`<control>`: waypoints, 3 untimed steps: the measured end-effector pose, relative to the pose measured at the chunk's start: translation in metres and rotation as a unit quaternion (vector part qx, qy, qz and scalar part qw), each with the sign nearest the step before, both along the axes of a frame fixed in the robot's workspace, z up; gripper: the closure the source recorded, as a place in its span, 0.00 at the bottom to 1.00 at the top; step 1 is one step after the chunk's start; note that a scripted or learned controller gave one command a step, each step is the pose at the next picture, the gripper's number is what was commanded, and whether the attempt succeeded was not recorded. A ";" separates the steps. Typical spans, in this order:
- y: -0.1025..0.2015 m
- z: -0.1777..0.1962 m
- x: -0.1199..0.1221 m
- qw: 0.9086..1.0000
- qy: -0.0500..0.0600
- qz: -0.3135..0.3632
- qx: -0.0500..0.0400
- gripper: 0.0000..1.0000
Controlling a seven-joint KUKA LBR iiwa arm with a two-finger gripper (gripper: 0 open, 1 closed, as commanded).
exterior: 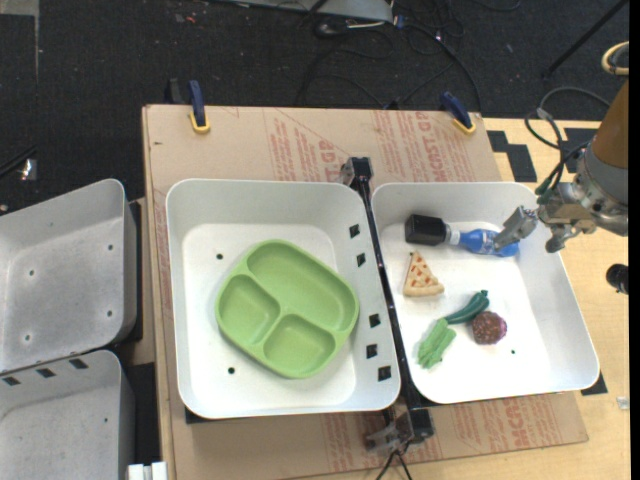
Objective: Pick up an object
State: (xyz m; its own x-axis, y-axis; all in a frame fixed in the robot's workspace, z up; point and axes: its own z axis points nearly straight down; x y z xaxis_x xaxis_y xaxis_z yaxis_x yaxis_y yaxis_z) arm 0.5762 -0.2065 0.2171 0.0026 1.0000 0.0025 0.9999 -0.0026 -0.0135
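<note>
Two shallow white bins are seen side by side on a cardboard-covered bench [260,143], which is clamped at its far edge by two blue-and-yellow clamps [198,108]. In the left bin [190,228] a green divided plate [288,308] with three compartments is laid flat, filling most of the floor. In the right bin [560,308] several small objects are scattered. A black block [425,230] is placed near the far left corner, and just to its right a blue and white bottle-like object [478,239] is laid on its side. Nearer, a toy pizza slice [422,276] is set close to the dividing wall. Further towards the near side, a green toy vegetable [437,342] is laid at a slant, with a dark green piece [468,309] at its upper end, and a dark red round object [489,327] is placed just beside that piece on the right. The gripper [535,230] is held over the far right part of the right bin, entering from the right. Its fingers are spread apart, with one fingertip [515,228] at the blue end of the bottle-like object; nothing is seen gripped between them.
</note>
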 end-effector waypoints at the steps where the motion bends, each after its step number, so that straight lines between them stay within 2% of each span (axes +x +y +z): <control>1: 0.001 0.008 0.003 1.000 -0.007 0.002 -0.001 0.00; 2: -0.002 -0.054 0.001 1.000 -0.006 0.001 -0.001 0.00; 3: -0.003 -0.098 -0.006 1.000 -0.006 0.001 -0.001 0.00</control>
State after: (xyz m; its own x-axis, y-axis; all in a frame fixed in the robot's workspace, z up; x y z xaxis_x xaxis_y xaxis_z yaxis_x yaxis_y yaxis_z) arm 0.5704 -0.2100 0.1189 0.0010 1.0000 0.0002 1.0000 -0.0010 -0.0020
